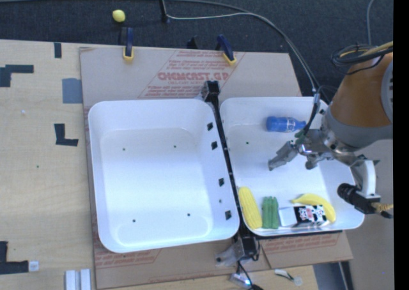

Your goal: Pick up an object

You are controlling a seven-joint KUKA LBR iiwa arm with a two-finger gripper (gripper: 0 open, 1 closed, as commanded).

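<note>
bins: smooth white plastic | board: matt cardboard | bottle: blue plastic

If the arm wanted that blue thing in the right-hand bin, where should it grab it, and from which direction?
Probably across the middle of its body, coming straight down from above. The blue object lies on its side, long axis running left to right, alone on bare bin floor. Its narrow width should suit the end effector, with a finger going down on either long side. It might roll.

bottle behind corn, right bin
</note>
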